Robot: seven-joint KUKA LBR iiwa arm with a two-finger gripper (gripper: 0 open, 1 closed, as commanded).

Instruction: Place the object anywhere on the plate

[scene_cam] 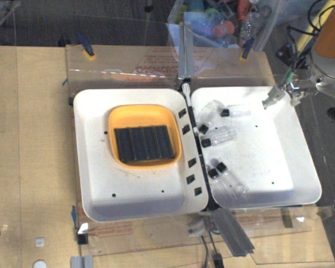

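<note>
Left bin [95, 194]: orange-yellow plate [145, 115], square with rounded corners, carrying a dark ribbed rectangular object [144, 143] that lies flat inside the rim, toward the plate's near edge. What the dark object actually is can't be resolved; it reads as a grooved black slab.

Right bin [290, 166]: several clear plastic vials with black caps [219, 134], lying on their sides near the divider. The transparent bodies wash out against the white floor, so only the caps are clear and the exact count is uncertain. One group sits near the top left of the bin, another lower down [218, 169].

Gripper [273, 96] is at the right bin's far right corner, over the rim and well apart from the vials. The fingers are small, pale and blurred; I can't tell if the claw is released or clenched, and nothing is seen between them. Arm is cut off by the frame's right edge.

A clear tub of mixed colourful items [226, 7] sits behind the bins, partly cropped at the top.
</note>
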